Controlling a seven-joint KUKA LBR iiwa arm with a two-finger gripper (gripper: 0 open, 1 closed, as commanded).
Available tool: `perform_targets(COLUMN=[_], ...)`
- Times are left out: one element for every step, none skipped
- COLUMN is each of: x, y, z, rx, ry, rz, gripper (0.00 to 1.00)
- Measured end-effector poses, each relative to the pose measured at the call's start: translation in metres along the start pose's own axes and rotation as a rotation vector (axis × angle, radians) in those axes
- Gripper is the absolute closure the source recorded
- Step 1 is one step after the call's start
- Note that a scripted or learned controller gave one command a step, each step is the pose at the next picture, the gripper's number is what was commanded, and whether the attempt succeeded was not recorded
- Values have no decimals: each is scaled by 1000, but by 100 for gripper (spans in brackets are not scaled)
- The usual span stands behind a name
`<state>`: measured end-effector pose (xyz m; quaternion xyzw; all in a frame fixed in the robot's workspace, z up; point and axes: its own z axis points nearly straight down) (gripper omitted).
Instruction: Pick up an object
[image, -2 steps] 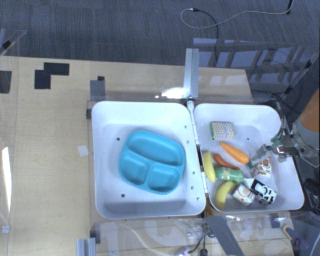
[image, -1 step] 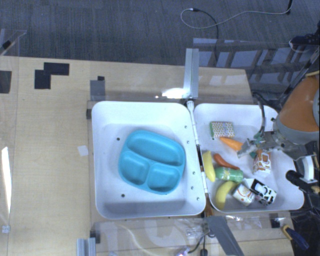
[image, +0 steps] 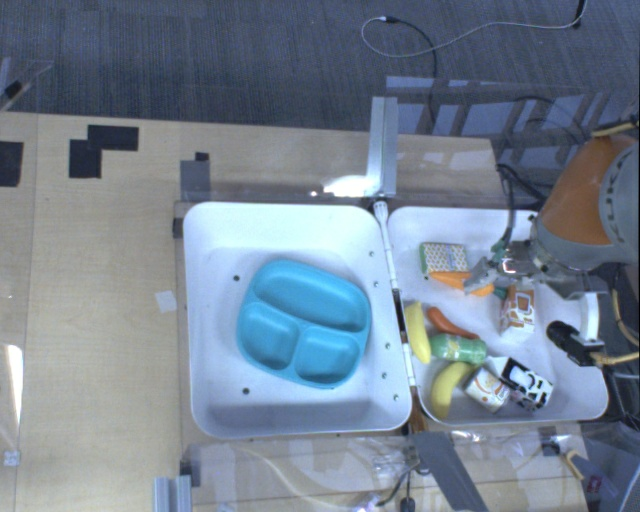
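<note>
One gripper (image: 497, 268), finger state unreadable, low in right bin (image: 590, 405) over orange carrot (image: 452, 282). Carrot: likely light, stiff, smooth; grasp across midsection. Nearby: green packet (image: 443, 258), small carton (image: 517, 310), bananas (image: 447, 386).

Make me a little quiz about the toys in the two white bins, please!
1. True or false: the blue plate lies in the left bin.
2. How many bananas are in the right bin?
3. What is the gripper closest to: A) the orange carrot, B) the plate, C) the black and white car?

Key: 1 true; 2 two, banana and banana; 3 A.
</note>
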<state>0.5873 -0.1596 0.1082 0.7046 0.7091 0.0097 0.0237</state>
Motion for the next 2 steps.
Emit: perform_targets(x=[-1,51], y=[4,45], z=[-13,-96], rx=[-12,47], ry=[-5,15], rz=[-5,166], gripper=[100,100])
